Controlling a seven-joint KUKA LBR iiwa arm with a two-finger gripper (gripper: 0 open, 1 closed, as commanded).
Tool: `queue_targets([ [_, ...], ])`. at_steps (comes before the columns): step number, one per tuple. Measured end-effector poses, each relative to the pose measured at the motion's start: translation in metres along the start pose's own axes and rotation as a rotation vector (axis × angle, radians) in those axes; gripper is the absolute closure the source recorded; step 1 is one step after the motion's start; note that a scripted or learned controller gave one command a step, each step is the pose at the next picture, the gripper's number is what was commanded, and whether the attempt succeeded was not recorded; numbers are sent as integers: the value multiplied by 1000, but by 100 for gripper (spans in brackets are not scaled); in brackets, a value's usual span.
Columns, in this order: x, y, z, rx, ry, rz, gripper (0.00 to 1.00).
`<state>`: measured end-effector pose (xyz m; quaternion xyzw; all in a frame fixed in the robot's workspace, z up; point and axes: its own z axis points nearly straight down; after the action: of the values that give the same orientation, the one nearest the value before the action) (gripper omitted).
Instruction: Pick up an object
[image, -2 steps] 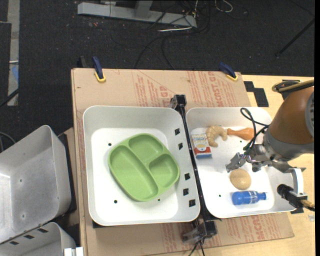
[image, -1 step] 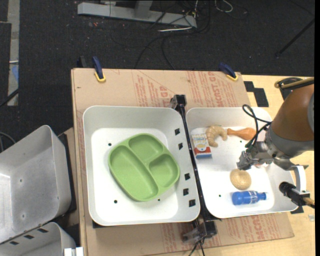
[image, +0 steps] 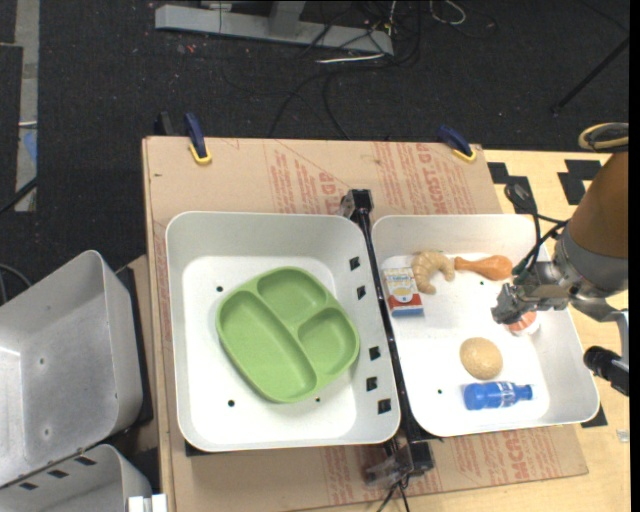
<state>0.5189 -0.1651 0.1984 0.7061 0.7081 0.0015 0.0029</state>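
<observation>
Descent should be kept slow & centred w/ the small red-and-white object (image: 522, 323) squarely between the tips before closing, approx. vertical. That object is seen in the right bin (image: 560, 400), near its right wall, directly under the end effector (image: 517, 305). End effector state: can't be told; no grasp confirmed.

Green divided plate (image: 288, 333) sits in left bin (image: 190, 240). Cardboard sheet (image: 300, 170) under both bins, yellow-tipped clamps (image: 198, 140) at far edge. Grey tub (image: 60, 370) at left.
</observation>
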Motion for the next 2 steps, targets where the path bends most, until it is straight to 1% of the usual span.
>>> queue_targets([
  [1,-4,6,-61,0,-1,-1,100],
  [2,-4,7,-74,4,1,0,100],
])
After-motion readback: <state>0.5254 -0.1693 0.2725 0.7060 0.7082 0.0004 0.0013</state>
